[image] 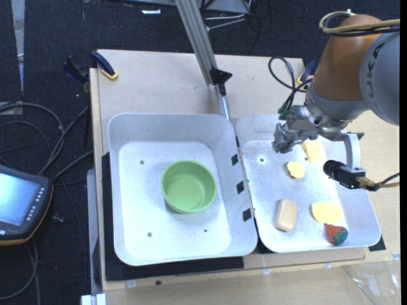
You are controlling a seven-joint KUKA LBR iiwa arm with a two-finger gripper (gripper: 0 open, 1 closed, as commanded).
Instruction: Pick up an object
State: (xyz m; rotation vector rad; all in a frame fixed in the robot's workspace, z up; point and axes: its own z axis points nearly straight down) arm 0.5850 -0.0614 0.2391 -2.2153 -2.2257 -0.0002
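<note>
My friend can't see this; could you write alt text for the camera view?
A grey and orange robot arm's tool hangs over the right bin above small yellow pieces; the left bin holds a green bowl.

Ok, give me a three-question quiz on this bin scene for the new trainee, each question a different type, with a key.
1. True or false: the green bowl sits in the right bin.
2. Multiple choice: the end effector is over which part of the right bin? A) near edge B) far end C) outside it, over the bench
3. Fill in: the red and teal object lies in the near ____ corner of the right bin.

Key
1. False; it sits in the left bin.
2. B; it hangs beside the small yellow pieces.
3. Right, just in front of the larger yellow piece and right of the beige block.
</note>
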